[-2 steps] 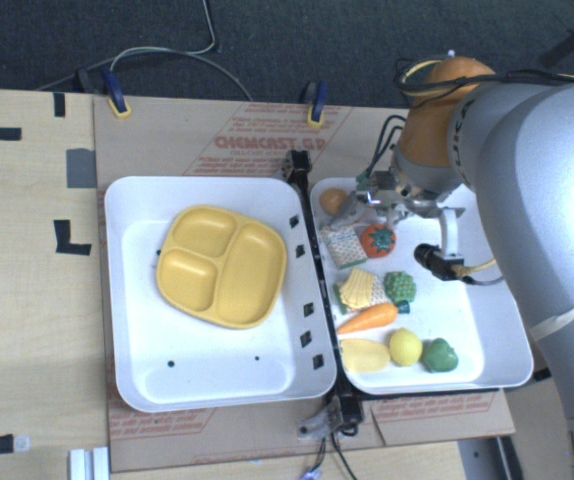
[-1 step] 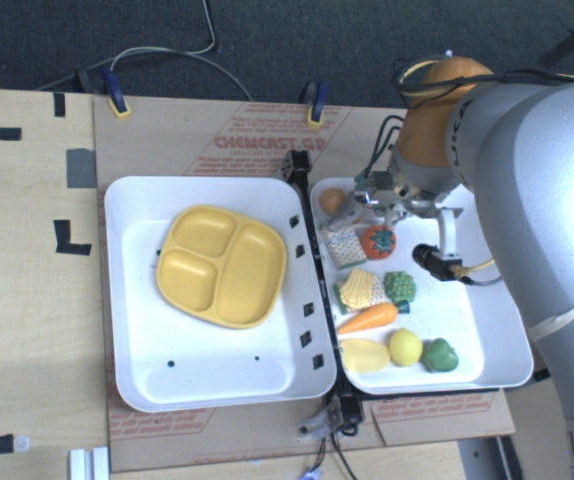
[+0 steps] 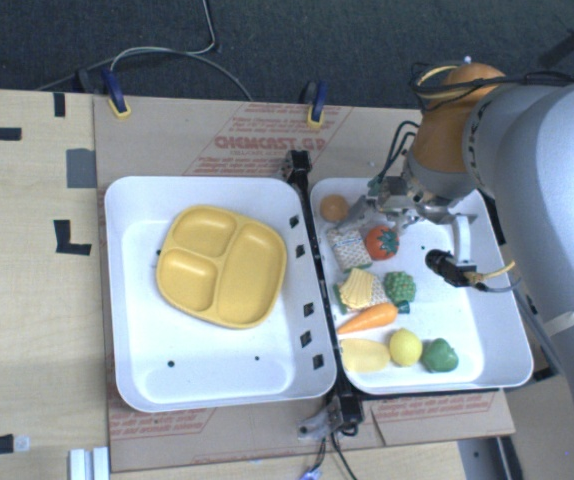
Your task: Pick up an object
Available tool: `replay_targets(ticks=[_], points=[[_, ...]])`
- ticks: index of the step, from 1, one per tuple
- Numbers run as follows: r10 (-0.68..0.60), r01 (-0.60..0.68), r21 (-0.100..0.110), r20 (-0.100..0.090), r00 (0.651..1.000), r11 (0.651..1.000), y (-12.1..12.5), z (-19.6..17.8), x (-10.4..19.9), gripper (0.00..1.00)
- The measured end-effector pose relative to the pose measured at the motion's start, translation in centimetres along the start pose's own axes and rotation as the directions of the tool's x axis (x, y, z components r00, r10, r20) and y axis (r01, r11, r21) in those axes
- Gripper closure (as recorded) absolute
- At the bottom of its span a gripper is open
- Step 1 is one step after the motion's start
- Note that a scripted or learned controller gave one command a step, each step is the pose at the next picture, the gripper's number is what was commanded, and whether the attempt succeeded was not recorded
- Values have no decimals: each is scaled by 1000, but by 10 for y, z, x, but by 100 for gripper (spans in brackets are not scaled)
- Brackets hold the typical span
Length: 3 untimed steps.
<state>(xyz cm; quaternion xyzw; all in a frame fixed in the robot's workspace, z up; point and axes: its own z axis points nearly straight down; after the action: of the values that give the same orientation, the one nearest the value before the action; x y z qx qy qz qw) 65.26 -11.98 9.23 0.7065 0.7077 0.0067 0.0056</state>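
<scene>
Gripper point(image 3: 382, 218) hanging low in right bin point(image 3: 502, 353), touching red tomato point(image 3: 381, 242); can't tell how far it's opening.

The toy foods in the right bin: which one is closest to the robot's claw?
The red tomato, the only red piece. It lies right below the gripper. The orange carrot, yellow lemon and green pepper lie farther toward the bin's near edge.
</scene>
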Motion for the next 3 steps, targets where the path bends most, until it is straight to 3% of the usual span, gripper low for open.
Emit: replay_targets(ticks=[1,2,3], points=[[2,-2,-1,6,1000,1000,-18,0,20,0],[0,0,-1,-1,1000,1000,-16,-11,23,100],[0,0,1,-2,1000,1000,-17,-10,23,0]])
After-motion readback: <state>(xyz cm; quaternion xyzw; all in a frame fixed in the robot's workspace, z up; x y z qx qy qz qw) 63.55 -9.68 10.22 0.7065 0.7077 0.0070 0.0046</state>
